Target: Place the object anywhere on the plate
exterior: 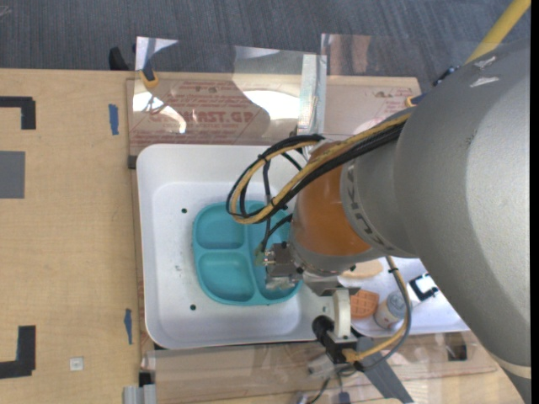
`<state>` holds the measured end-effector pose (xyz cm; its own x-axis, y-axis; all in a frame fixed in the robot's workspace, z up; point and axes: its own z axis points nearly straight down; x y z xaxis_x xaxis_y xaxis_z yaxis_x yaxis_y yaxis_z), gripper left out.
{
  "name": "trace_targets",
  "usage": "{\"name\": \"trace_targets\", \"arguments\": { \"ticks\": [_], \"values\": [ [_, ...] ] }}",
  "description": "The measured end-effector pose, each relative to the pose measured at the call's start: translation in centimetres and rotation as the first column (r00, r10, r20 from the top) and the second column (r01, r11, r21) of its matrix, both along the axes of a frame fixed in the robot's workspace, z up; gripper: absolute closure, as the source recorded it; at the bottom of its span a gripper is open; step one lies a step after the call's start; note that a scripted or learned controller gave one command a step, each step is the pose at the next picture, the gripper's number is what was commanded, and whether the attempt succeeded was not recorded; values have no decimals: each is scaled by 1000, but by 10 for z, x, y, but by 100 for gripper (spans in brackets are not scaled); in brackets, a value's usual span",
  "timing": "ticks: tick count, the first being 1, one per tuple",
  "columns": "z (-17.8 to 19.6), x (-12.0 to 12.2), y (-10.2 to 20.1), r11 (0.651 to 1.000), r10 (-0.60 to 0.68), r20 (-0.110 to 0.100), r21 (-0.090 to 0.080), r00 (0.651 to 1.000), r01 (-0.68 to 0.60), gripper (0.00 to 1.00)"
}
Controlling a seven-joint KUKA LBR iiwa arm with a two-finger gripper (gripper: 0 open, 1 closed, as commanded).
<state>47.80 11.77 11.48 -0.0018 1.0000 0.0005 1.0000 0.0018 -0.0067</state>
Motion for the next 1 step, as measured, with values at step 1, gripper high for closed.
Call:
{"name": "trace_targets", "arguments": {
  "ticks": [1],
  "values": [
    [153,43,-27,1000,0,13,1,1000,0,100]
  ]
}}
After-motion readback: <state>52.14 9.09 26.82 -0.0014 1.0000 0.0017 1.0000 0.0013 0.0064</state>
